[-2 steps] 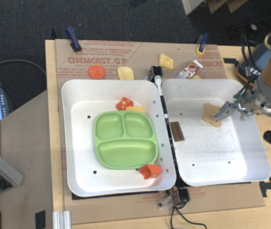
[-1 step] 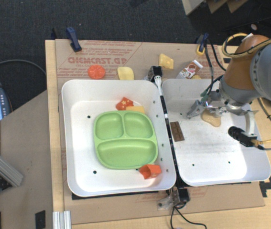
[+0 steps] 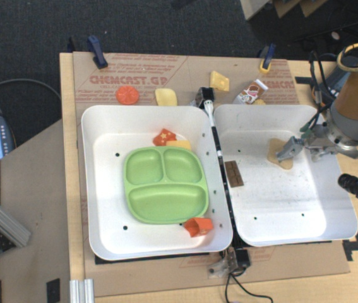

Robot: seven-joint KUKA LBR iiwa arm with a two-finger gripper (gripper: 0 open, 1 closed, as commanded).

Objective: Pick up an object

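At the right of the frame the pincer point(image 3: 290, 150) hangs low in the right bin point(image 3: 273, 223), its grey fingers over a tan object point(image 3: 278, 153) near that bin's upper middle; whether they grip it I cannot tell; in the left bin point(image 3: 100, 175) lies a green divided plate point(image 3: 165, 185), red-and-yellow pieces point(image 3: 169, 139) above it, an orange block point(image 3: 198, 226) below.

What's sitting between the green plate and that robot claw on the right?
In the camera view, a small brown block lies between the green plate and the gripper, by the right bin's left wall.
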